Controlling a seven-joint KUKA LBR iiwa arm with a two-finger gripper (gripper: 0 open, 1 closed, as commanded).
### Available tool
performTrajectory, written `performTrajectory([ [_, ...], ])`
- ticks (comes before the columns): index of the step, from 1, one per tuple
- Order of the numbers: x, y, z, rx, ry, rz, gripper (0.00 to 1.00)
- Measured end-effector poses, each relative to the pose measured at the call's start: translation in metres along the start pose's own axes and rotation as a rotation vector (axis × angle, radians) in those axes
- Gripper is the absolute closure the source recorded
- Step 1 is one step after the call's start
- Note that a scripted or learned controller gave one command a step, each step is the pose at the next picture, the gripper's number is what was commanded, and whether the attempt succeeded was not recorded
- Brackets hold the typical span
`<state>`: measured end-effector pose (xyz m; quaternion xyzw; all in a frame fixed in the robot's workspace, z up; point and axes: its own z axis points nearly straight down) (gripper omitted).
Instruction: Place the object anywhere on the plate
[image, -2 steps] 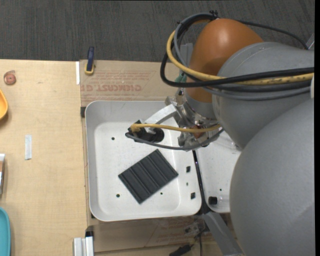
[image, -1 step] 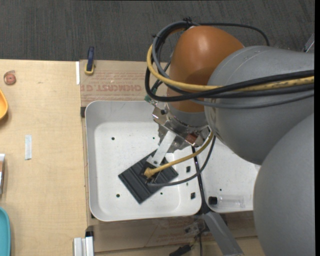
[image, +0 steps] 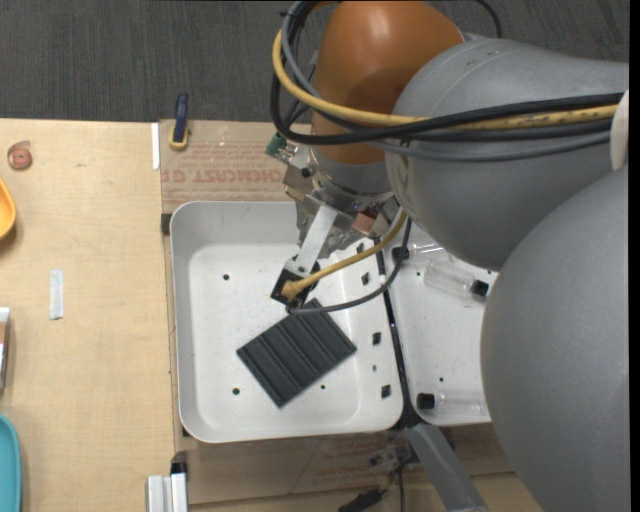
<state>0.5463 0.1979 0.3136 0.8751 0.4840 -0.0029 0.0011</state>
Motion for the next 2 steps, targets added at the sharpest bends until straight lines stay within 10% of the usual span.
performTrajectory([
  [1,-0.028,0.058,0.046,0.002,0.000,-0.201,1.00],
  [2,0.000,-0.022,0.058,0.002,0.000,-0.280,1.00],
])
